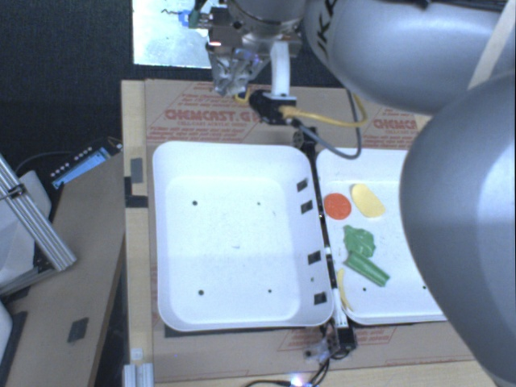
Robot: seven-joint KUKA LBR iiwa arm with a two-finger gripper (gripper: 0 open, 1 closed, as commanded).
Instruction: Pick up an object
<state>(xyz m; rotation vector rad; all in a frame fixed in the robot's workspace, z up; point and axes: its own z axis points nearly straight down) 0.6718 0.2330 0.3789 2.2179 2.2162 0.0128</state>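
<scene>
Plastic is what we are judging the toys in the right bin (379, 313) to be: an orange disc (338, 206), a yellow piece (368, 201), a green piece (364, 254). They are looking light, stiff and smooth; we are favouring the narrow green end. The gripper (231, 77) is hovering beyond the left bin (234, 317)'s far edge; whether its claw is spread, we cannot tell.

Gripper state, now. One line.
Gripper: cannot be told from this view; it sits above the bench beyond the left bin, apart from the objects in the right bin.
</scene>
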